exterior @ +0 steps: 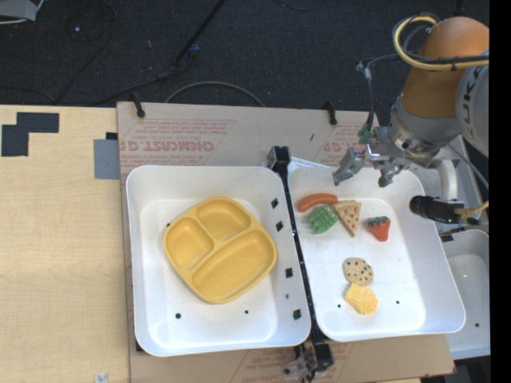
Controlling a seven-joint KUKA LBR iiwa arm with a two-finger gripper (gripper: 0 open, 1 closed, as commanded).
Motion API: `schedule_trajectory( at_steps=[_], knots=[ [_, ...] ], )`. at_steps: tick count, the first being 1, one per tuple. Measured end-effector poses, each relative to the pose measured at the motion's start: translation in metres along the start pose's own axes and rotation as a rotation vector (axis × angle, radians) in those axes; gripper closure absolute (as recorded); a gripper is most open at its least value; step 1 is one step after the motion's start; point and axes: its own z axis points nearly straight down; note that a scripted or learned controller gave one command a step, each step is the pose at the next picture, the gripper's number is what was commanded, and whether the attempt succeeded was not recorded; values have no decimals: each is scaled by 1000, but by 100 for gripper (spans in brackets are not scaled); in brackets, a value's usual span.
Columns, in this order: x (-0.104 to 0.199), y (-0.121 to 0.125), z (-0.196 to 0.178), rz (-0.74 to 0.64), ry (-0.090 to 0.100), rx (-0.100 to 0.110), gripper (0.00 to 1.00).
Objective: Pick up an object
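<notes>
The right bin (431, 290) holds several toy foods: an orange-red sausage (317, 201), a green leafy piece (322, 219), a pizza slice (349, 215), a strawberry (379, 227), a chocolate-chip cookie (358, 271) and a yellow waffle-like piece (361, 299). My gripper (368, 168) hangs above the bin's far edge, up and to the right of the sausage, with its fingers spread and nothing between them.
The left bin (152, 214) holds a yellow divided plate (219, 248). A black divider (289, 238) runs between the two bins. Cardboard lies under the bins, and a wooden bench top stretches to the left.
</notes>
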Motion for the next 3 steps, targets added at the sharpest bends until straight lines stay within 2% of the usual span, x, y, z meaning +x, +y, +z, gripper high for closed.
schedule_trajectory(
  at_steps=[2, 3],
  knots=[
    [6, -2, 129, 1, 0, 5, 0],
    [4, 1, 145, 3, -7, -12, 0]
  ],
)
